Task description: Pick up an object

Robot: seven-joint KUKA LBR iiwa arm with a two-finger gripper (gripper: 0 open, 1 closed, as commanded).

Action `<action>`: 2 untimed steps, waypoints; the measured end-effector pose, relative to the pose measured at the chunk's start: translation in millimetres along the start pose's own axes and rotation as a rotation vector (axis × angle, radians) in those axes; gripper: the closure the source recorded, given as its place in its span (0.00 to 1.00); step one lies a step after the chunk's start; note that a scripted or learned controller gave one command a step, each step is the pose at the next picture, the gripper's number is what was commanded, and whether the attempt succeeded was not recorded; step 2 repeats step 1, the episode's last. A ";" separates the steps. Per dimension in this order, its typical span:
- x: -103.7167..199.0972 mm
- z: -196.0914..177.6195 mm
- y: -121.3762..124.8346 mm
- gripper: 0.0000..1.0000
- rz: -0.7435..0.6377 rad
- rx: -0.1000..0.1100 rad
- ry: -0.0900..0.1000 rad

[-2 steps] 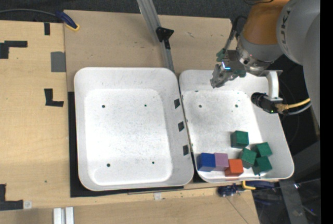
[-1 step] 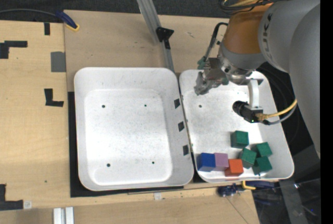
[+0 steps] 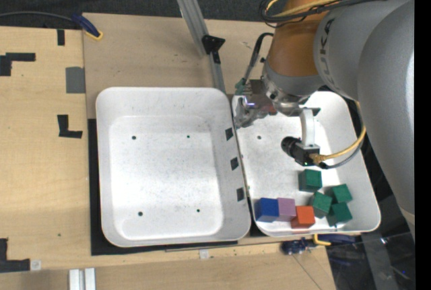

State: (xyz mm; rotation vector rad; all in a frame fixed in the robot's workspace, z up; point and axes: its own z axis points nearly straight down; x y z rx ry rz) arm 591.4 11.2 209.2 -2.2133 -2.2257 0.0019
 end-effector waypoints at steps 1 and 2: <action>48.8 4.6 -15.8 1.00 -0.001 0.001 0.000; 48.8 4.6 -15.8 1.00 -0.001 0.001 0.000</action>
